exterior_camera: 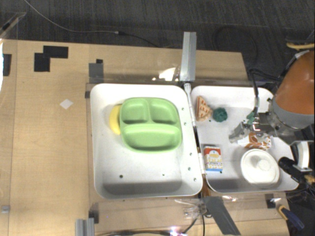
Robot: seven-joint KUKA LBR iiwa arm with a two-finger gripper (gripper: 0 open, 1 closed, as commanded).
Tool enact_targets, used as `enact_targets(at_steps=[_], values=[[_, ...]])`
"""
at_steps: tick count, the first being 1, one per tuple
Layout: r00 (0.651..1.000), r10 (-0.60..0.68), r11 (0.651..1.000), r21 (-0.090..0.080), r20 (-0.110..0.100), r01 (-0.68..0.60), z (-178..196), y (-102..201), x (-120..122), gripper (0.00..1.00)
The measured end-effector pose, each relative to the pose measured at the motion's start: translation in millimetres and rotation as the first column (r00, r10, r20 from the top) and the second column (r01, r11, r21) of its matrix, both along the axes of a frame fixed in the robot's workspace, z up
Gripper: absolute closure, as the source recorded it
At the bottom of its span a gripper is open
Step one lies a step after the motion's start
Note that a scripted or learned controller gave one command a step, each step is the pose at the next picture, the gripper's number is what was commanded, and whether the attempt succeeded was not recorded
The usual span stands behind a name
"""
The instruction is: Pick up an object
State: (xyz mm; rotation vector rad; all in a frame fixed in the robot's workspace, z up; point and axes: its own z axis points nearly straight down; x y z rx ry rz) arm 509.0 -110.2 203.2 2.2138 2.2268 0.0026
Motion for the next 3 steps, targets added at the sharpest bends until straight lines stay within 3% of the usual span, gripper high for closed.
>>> enact_targets(at_steps=[1,2,3], values=[[0.996,-0.094,0.996,0.000,-0.002,0.094,-77,20,-6,0.00],[0.986,-0.164,0.987,0.001,0.008,0.164,-115,5,94,0.00],[0.975,-0.221,0.975,0.000,0.004,0.221,-92,17,162,0.00]])
